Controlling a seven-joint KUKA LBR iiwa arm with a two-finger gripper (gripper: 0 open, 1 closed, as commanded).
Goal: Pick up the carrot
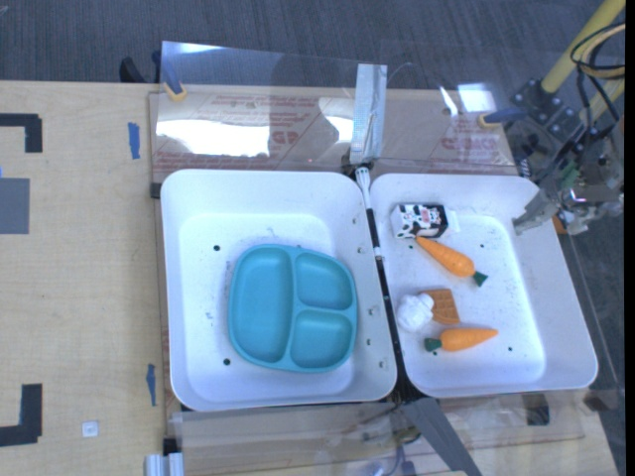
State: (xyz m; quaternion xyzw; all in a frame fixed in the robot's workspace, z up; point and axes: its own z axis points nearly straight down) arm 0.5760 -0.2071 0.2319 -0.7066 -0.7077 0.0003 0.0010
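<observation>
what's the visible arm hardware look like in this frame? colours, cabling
At the view's right edge: a dark grey, boxy metal wrist assembly with black cables looped around it, a yellow tube or hose running up to the top corner, and a pale grey tool below. Small orange patch near the tool.

arm (pixel 585 87): cut off by the frame's right edge at about 2 o'clock; the orange band and grey body are out of frame, with just cables, a yellow hose and dark wrist hardware showing.
gripper (pixel 556 206): blurred tangle at 3 o'clock over the right bin's (pixel 556 365) rim; finger state cannot be told.
black-and-white toy (pixel 420 220): too small to identify, at 12 o'clock from the upper carrot (pixel 446 258).
white lump (pixel 415 311): covers part of the tan piece (pixel 445 307) at its 3 o'clock; neither can be identified.
lower carrot (pixel 461 340): green end too small to make out.
bench front (pixel 437 439): cut off by the bottom edge at 6 o'clock; the clutter there is unclear.
</observation>
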